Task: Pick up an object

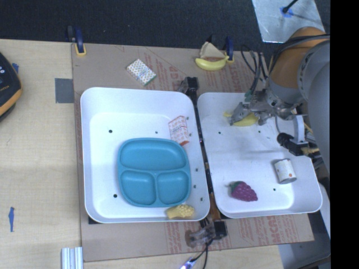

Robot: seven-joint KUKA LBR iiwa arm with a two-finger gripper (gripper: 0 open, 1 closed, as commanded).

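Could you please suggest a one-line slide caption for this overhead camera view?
Gripper down on a yellow object in the right bin, near toy grapes and a can.

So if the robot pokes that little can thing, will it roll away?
Probably. The small can lies on its side in the right bin, so a nudge across it would likely roll it. It looks stiff, and its smooth wall may be slippery.

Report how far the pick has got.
Done: the gripper is down in the right white bin, at the yellow banana-shaped toy near its far edge. In hand: nothing is visibly lifted; the toy lies on the bin floor. Left: grasp and raise it. The purple grape bunch and small white can lie untouched.
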